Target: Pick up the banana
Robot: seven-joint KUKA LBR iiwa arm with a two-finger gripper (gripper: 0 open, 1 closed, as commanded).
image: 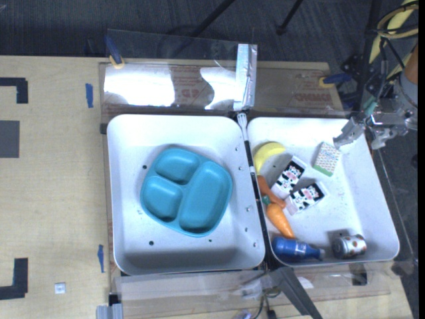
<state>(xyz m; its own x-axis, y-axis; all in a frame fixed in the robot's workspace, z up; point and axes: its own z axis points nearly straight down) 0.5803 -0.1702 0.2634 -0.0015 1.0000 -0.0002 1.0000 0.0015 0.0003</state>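
Observation:
The banana [268, 154] is a yellow curved shape in the right bin [372, 198], at its far left against the wall between the bins. A black-and-white patterned box [290, 173] partly covers its near side. My gripper [360, 133] hangs over the far right corner of the right bin, well to the right of the banana and just beyond a green-and-white sponge [326, 157]. I see nothing held in it.
The right bin also holds a second patterned box [308, 195], two orange carrots [279, 219], a blue bottle [297, 248] and a silver can [349, 244]. A blue divided plate [186, 190] lies in the left bin [126, 178]. Cables and a stand crowd the far right.

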